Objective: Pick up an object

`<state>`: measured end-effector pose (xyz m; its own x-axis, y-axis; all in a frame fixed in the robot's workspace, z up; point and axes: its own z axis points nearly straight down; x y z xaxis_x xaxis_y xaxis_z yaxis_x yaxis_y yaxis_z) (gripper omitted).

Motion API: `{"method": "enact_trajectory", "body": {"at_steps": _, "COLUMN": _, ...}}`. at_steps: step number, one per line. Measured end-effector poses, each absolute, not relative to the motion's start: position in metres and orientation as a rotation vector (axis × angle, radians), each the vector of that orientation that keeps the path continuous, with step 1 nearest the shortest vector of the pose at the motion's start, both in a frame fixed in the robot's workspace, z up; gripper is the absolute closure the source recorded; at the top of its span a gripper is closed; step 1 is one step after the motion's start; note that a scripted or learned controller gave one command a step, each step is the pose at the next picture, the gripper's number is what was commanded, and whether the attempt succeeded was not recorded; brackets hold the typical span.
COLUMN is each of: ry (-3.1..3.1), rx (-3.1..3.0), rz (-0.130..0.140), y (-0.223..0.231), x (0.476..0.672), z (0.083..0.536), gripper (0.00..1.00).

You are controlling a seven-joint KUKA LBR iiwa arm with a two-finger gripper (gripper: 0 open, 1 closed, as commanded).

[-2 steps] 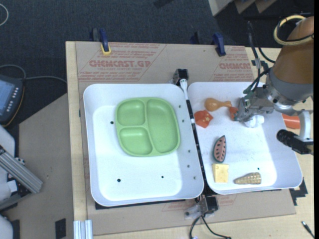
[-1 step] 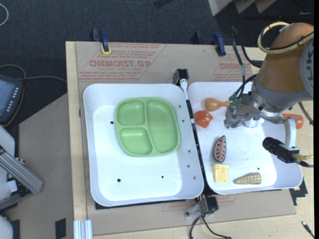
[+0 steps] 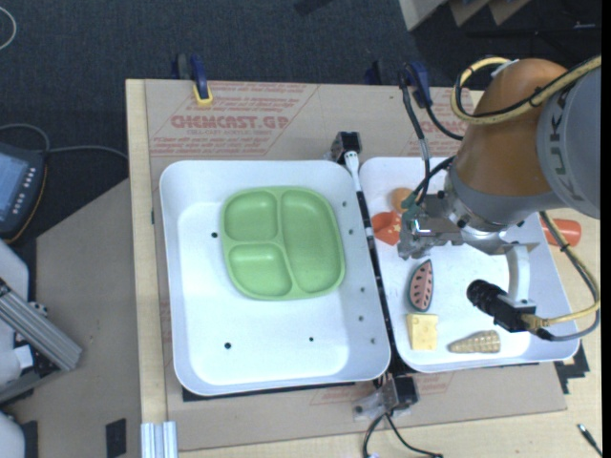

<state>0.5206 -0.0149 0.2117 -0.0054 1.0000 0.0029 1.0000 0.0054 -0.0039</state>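
Observation:
My gripper [image 3: 412,239] hangs low over the left part of the right bin [image 3: 554,284], under the arm's orange band. Just below it lies a watermelon slice [image 3: 420,285]. A red-orange piece [image 3: 386,223] sits right beside the gripper on its left, and a small orange piece [image 3: 402,198] lies above that. Nearer the bin's front lie a yellow cheese block [image 3: 423,331] and a tan cone-shaped piece [image 3: 474,343]. An orange-red item [image 3: 563,228] peeks out on the right behind the arm.
The left bin [image 3: 191,284] holds a green divided plate [image 3: 284,241]. A black fitting [image 3: 495,303] with cables hangs off the arm over the right bin. Clamps and cables sit along the bench's far edge.

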Motion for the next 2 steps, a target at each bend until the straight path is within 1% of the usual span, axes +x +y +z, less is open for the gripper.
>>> {"method": "enact_trajectory", "body": {"at_steps": 1, "ry": -2.228, "rx": -2.217, "rz": -0.006, "y": 0.034, "x": 0.520, "z": 0.234, "gripper": 1.00}}
{"method": "enact_trajectory", "body": {"at_steps": 2, "ry": -2.220, "rx": -2.222, "rz": 0.001, "y": 0.023, "x": 0.515, "z": 0.234, "gripper": 1.00}}
